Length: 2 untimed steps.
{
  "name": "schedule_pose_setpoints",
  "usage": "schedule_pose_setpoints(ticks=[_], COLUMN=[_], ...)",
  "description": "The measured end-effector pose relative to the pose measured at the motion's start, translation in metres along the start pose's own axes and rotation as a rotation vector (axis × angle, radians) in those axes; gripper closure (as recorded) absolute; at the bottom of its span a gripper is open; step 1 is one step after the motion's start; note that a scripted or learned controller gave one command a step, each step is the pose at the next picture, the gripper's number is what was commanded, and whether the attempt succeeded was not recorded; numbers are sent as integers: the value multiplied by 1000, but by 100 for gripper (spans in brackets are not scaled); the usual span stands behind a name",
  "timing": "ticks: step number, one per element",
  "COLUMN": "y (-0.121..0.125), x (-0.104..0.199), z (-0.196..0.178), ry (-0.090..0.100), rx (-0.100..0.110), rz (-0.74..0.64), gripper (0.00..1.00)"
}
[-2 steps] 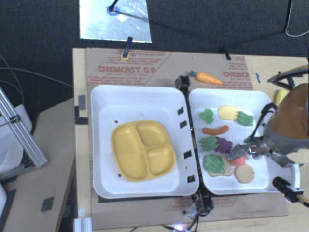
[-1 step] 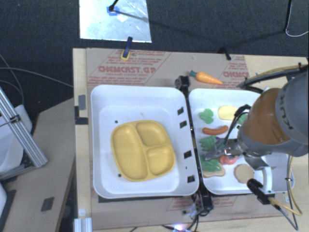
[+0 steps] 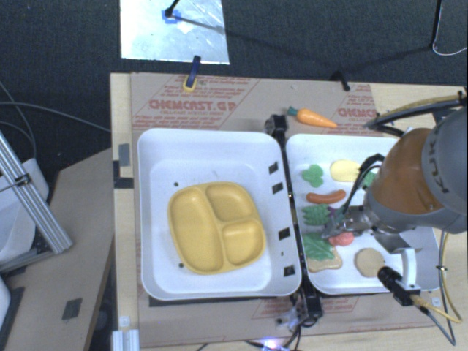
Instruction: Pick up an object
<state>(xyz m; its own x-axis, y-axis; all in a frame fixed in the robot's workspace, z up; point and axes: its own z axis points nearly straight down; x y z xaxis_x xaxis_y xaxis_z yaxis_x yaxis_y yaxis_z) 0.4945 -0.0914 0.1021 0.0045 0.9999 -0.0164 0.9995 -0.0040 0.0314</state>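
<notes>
Dark carpet floor (image 3: 58,35), shiny metal sheet (image 3: 174,20), cardboard-covered bench (image 3: 219,101)

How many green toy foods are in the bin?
3: one green piece by the yellow lemon, one under the sausage, one lowest. The arm may hide more.

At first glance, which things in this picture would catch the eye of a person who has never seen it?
The yellow divided tray stands out first, lying alone in the left bin. Next comes the big grey arm reaching in from the right, its hand low over the toy foods in the right bin. An orange carrot lies outside the bins, on the bench just above the right one.
</notes>
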Motion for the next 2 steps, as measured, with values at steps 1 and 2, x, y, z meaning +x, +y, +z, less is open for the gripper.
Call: schedule_pose_setpoints(ticks=[1, 2], y=[-4, -3], x=[83, 132], z=[-88, -140], ry=[20, 20], rx=[23, 24], rz=[-18, -15], gripper=[100, 100])
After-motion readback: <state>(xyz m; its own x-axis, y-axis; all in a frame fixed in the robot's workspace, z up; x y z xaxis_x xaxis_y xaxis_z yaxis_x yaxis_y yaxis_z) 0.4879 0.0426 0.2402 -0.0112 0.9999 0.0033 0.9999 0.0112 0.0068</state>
